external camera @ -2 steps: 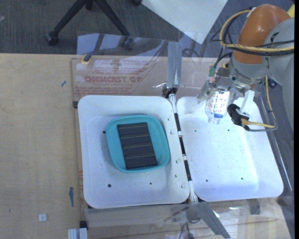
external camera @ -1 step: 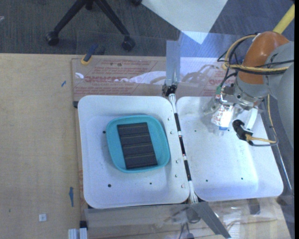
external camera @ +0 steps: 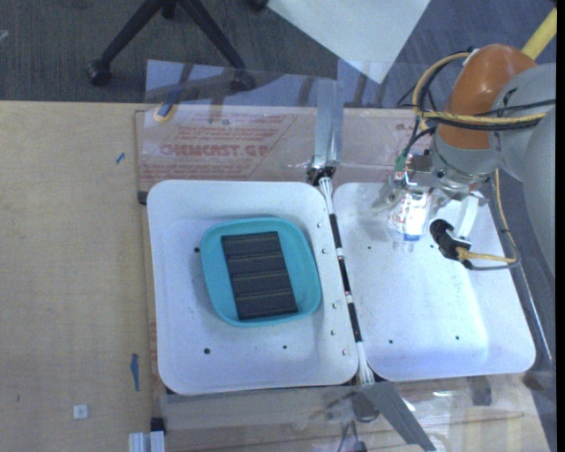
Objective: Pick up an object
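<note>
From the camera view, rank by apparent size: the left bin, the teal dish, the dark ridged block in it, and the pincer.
1. left bin
2. teal dish
3. dark ridged block
4. pincer, though it sits nearer the camera than the bin floor, so its rank against the block is less sure.

Two shallow white bins are seen side by side on a wooden bench [external camera: 62, 265], the left bin [external camera: 177, 353] and the right bin [external camera: 441, 344] divided by a metal bracket [external camera: 328, 132] at the far rim. A clear plastic sheet with red lettering [external camera: 221, 146] is laid behind the left bin. The wheeled base of an office chair [external camera: 168, 35] is visible on the grey carpet beyond, beside a pale sheet [external camera: 353, 26].
</note>
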Robot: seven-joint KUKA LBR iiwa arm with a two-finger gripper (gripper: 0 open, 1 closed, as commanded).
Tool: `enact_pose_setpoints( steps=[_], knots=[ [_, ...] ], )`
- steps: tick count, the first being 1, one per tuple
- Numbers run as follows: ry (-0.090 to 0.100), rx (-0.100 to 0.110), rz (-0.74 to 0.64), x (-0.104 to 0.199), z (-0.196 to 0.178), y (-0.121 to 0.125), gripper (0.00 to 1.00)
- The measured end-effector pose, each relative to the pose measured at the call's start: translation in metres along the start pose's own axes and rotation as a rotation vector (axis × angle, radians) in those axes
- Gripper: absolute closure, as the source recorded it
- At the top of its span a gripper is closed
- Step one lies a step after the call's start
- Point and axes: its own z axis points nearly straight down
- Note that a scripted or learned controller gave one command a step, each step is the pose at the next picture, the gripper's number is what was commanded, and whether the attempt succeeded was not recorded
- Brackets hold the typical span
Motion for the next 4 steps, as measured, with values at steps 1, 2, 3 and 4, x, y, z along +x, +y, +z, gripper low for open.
enact_pose_setpoints(
  steps=[1, 2, 3, 4],
  knots=[
    [0.0, -0.005, 0.046, 0.005, 0.027, 0.001, 1.0],
    [0.0, -0.005, 0.046, 0.005, 0.027, 0.001, 0.0],
    [0.006, -0.007, -0.067, -0.022, 0.033, 0.0, 0.0],
    [-0.005, -0.004, -0.193, -0.034, 0.033, 0.001, 0.0]
  ],
)
